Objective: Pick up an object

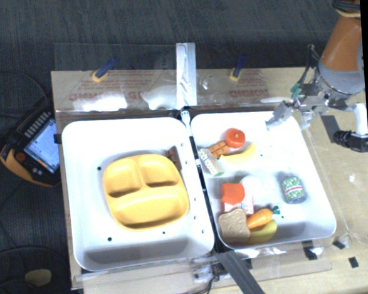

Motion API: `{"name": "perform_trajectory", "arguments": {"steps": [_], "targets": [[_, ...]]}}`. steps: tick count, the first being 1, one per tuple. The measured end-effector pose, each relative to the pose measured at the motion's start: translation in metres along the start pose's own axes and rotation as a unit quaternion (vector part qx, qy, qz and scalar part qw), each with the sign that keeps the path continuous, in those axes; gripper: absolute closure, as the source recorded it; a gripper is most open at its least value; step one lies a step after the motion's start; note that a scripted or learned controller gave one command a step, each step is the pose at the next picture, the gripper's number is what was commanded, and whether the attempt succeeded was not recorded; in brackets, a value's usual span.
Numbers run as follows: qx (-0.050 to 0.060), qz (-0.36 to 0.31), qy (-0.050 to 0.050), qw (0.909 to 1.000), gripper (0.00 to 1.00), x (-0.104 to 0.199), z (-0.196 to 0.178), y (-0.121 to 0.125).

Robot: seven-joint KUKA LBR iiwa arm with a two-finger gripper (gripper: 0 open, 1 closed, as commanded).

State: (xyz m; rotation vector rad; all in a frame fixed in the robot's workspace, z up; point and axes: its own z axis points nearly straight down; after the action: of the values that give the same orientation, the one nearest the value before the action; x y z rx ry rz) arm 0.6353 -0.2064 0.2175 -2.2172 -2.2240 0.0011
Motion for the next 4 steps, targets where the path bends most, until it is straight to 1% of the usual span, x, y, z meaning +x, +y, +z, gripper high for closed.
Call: {"name": "perform_trajectory", "arguments": {"steps": [1, 2, 3, 4], "targets": [[0.001, 0.014, -0.003, 0.9999, 0.00, 0.007, 0.070, 0.025], [0.001, 0.013, -0.005, 0.9999, 1.00, 0.007, 0.060, 0.026], [0.000, 0.067, -0.002, 0.9977, 1.00, 0.032, -0.024, 0.033], [0.000, 0.068, -0.002, 0.9977, 0.00, 0.032, -0.024, 0.033]]}}
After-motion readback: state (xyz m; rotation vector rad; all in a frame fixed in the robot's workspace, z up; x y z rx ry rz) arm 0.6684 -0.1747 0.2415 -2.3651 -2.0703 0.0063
